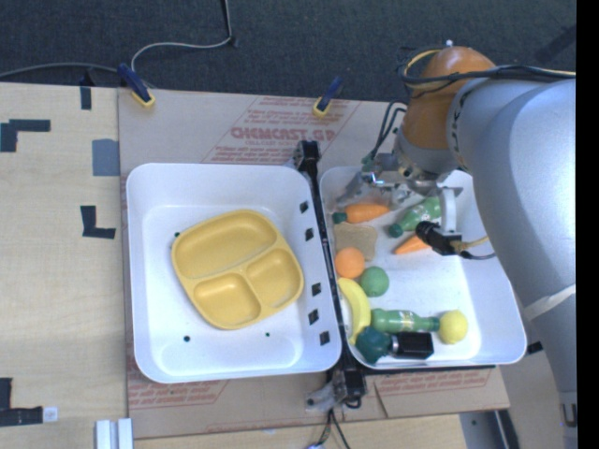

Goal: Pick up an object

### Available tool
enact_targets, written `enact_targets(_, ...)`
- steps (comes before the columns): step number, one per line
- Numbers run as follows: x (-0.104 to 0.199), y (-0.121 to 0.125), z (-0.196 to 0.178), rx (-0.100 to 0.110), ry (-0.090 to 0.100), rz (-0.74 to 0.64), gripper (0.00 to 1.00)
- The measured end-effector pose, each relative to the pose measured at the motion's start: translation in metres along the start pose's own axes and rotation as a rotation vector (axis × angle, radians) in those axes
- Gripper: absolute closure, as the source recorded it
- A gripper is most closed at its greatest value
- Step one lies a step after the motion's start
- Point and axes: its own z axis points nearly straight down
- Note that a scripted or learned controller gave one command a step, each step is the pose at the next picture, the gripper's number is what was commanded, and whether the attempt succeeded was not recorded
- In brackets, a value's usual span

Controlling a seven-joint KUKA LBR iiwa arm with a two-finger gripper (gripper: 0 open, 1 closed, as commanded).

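Note:
My gripper (398,183) hangs low over the far end of the right bin (494,299), just above an orange carrot (363,213) and a small green bottle (415,217). Beside them lies a second carrot piece (410,245). Toward the near end are an orange ball (349,263), a green ball (375,281), a banana (353,307), a green bottle with a yellow label (404,321), a lemon (453,326), a dark teal object (372,344) and a black block (412,346). Nothing is visibly held.
The left bin (154,251) holds a yellow divided plate (239,267). A black divider with clips (316,251) runs between the bins. The grey arm (524,185) covers the right bin's right side. Cables and clamps (138,86) lie at the bench's far edge.

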Motion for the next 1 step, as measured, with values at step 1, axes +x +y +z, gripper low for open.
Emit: enact_targets(1, 0.0000, 0.0006, -0.0102, -0.001, 0.000, -0.001, 1.00)
